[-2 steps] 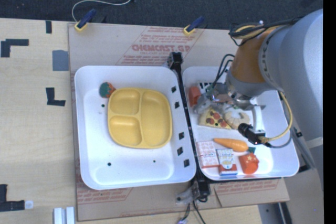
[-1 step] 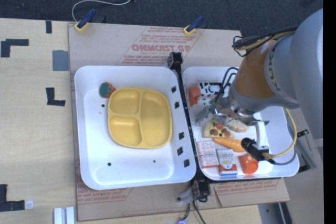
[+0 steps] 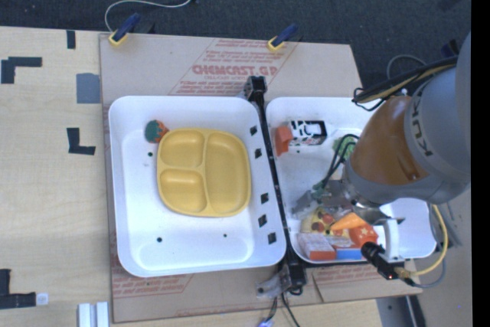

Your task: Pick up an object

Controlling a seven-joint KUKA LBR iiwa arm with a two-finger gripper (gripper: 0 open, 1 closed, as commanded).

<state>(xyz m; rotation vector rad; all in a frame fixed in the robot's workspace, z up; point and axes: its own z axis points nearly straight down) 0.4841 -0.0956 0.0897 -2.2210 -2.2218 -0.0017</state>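
My arm reaches in from the right and hangs over the right bin (image 3: pixel 306 165). Its gripper (image 3: pixel 328 199) is low over a pile of small objects at the bin's near side, and the wrist hides most of it. The pile holds an orange piece (image 3: pixel 351 224), a yellow piece (image 3: pixel 312 225), a white and red packet (image 3: pixel 318 245) and a blue strip (image 3: pixel 348 254). Farther back in the same bin lie a small red-orange block (image 3: pixel 283 138) and a black and white item (image 3: pixel 308 131). I see nothing lifted off the bin floor.
The left bin (image 3: pixel 130 188) holds a yellow divided plate (image 3: pixel 204 171) and a small green and red object (image 3: pixel 156 131) at its far left corner. A black divider (image 3: pixel 266 165) runs between the bins. Cables trail along the arm's right side.
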